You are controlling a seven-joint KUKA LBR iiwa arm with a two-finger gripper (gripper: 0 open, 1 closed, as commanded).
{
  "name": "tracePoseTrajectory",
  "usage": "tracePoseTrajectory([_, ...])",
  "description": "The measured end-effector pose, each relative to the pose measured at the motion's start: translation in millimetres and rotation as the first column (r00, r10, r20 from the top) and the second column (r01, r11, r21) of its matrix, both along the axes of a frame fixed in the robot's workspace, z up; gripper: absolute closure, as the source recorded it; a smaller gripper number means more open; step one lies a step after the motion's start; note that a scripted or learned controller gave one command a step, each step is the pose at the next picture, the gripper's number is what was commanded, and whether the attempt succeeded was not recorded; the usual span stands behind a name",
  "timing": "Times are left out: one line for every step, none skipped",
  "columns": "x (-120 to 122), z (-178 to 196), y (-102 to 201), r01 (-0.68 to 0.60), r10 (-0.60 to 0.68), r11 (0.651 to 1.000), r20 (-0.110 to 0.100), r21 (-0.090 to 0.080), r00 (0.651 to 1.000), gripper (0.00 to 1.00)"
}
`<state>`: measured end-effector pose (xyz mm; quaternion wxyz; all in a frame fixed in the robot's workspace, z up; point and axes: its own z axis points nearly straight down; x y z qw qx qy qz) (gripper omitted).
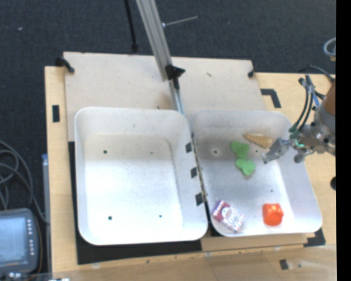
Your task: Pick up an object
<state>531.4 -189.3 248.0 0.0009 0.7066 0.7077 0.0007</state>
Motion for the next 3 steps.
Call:
tracePoseTrajectory([-1.8, -42.2, 0.5, 0.003, -0.003, 1.000, -0.005, -0.001, 1.000, 0.00])
tracePoseTrajectory([-1.8, -84.5, -2.7, 0.004, -0.004, 1.000, -0.005, -0.001, 1.000, 0.00])
tracePoseTrajectory([-3.5, -146.5, 1.4, 0.004, -0.004, 1.000, -0.007, 0.000, 1.000, 0.00])
